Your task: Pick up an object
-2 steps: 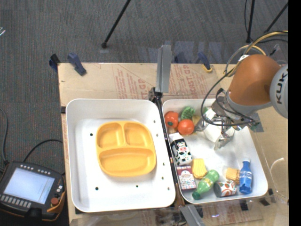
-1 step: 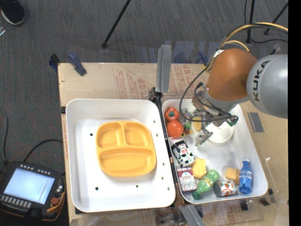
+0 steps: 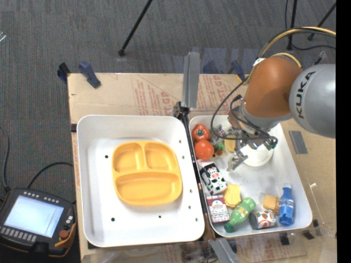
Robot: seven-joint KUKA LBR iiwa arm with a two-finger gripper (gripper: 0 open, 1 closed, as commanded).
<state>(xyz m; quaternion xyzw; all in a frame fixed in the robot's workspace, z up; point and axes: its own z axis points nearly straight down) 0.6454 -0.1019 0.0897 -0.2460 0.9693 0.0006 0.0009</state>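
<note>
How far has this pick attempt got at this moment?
Done: the arm has reached over the right bin, and its hand hangs low beside the tomatoes. In hand: nothing visibly gripped. Left: closing on an item and lifting it; the toys rest in the bin, and the yellow tray sits untouched in the left bin.

Divided plate [image 3: 147,172] in left bin [image 3: 88,147]; toys, bottle [image 3: 285,205] in right bin [image 3: 299,185].

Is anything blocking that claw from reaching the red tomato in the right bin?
Nothing visible does. The gripper hangs over the right bin, and the red tomato lies just to its left, with bare white floor between them. A second tomato sits behind it.
</note>
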